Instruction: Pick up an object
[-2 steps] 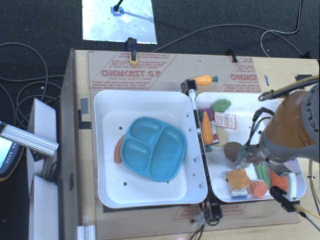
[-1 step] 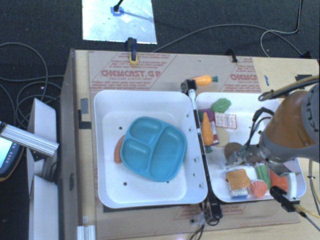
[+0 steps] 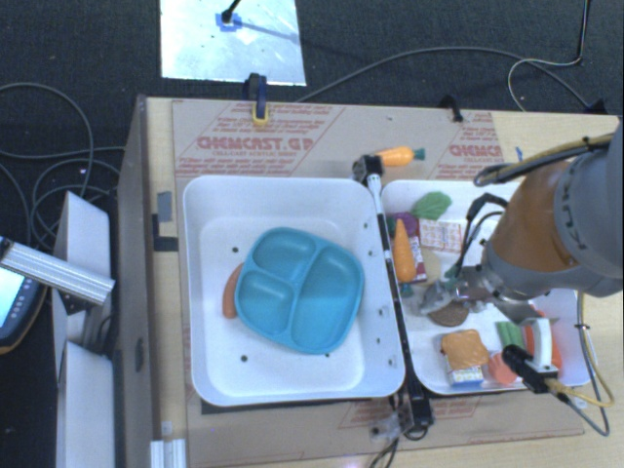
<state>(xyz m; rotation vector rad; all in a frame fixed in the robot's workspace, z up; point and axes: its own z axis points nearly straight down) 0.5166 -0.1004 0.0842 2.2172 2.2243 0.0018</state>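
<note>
Leftward, blue plate (image 3: 297, 290) inside white bin (image 3: 210, 359)

Two shallow white plastic bins (image 3: 210, 261), smooth with a slight sheen. Blue sectioned plastic plate (image 3: 297, 289), matt-smooth. Brown printed cardboard sheet (image 3: 322, 135) under the bins, dull. Shiny metal plate (image 3: 231, 27) on dark rough carpet (image 3: 78, 27). Grey arm casing (image 3: 595, 213), smooth, satin.

1 fixed camera looks down at a slant on 2 white bins (image 3: 210, 291). The arm (image 3: 556, 227) enters from 3 o'clock.
</note>
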